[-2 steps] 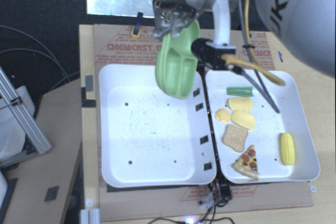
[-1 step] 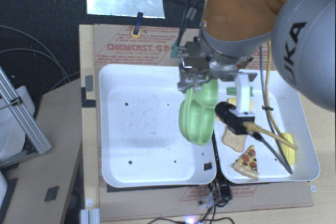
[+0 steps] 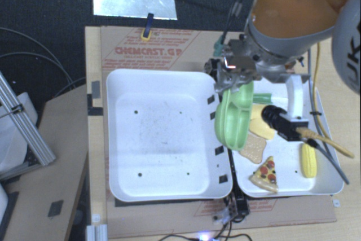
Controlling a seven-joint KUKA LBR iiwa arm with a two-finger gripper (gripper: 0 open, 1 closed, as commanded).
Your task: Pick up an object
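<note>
Claw is clamped on the upper end of the green plastic piece, which hangs over the seam between the left bin and the right bin. The right bin contains a pizza slice, toast and a corn cob.

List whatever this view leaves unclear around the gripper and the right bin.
1. Camera view: whether the gripper grips the pale green plastic object under it cannot be told; the grey and orange arm covers the contact from above.
2. Camera view: the far end of the right white bin is hidden by the same arm.
3. Camera view: the darker green piece beside the pale green object is mostly covered, so its kind is unclear.
</note>
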